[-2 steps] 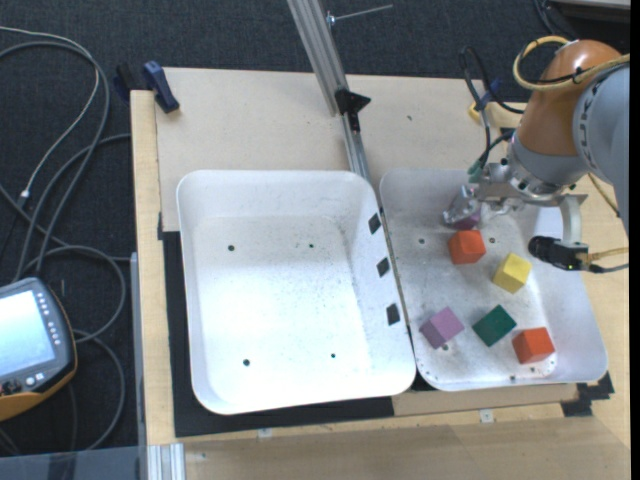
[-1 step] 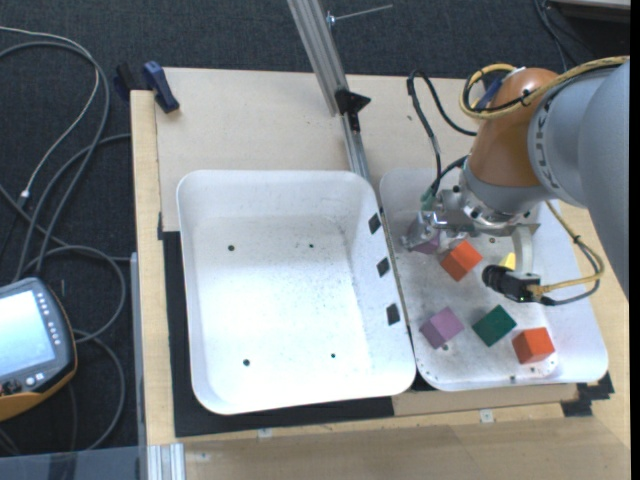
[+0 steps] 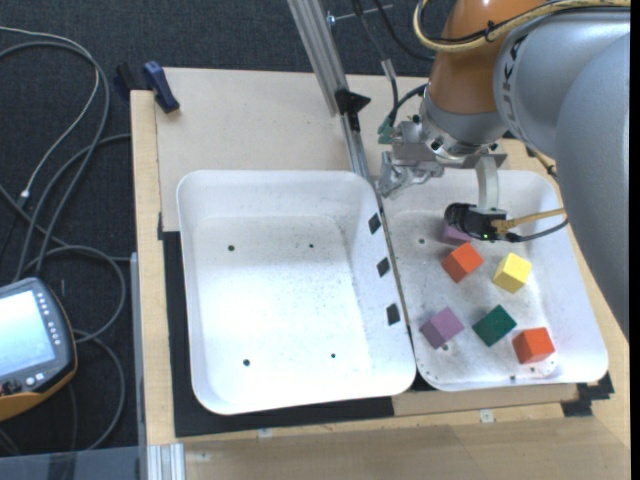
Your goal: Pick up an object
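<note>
Checking the feed from my end, going left to right. The teach pendant [image 3: 25, 343] sits on the floor at the far left, with grey cables [image 3: 60, 98] looping above it. A blue clamp [image 3: 158, 85] is on the far left corner of the desk [image 3: 250, 118]. The left bin [image 3: 190, 200] has dark specks scattered over its floor.

The hand [image 3: 393, 181] hangs over the far left corner of the right bin [image 3: 420, 268], just beside the rim where the two bins meet. It's a blur of metal from this angle, so I honestly can't tell if it's apart or together. The arm [image 3: 570, 88] comes in from the right, with its orange band right above the hand.

All the pickable stuff is in the right bin:
- The purple cube [image 3: 441, 326] is near the front.
- A mauve block [image 3: 455, 234] is farther back and partly hidden.
- The orange cube [image 3: 463, 262] is just in front of the mauve block.
- The green cube [image 3: 494, 325] is beside the purple one.
- The yellow cube [image 3: 511, 272] is near the orange cube.
- A second orange cube [image 3: 533, 344] is at the front right.

The hand is well apart from most of them, and the mauve block is the nearest.
</note>
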Motion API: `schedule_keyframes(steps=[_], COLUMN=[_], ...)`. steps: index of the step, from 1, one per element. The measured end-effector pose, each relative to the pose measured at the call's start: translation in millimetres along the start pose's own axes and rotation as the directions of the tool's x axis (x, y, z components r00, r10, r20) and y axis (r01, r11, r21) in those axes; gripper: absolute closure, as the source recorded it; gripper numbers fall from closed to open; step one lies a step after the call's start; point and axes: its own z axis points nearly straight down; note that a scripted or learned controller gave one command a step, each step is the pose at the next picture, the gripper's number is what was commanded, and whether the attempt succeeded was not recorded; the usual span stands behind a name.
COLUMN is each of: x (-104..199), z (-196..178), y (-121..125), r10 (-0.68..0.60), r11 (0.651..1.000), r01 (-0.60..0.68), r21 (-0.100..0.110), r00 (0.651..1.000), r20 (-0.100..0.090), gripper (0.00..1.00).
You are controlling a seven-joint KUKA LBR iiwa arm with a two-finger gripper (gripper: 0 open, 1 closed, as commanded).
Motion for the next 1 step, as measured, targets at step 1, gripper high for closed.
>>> schedule_keyframes(steps=[1], x=[-3.8], z=[-46.4], y=[27.8], r10=[0.005], r11=[1.000], r01=[-0.005], r21=[0.001], r00=[1.000], r20=[0.003], gripper=[1.00])
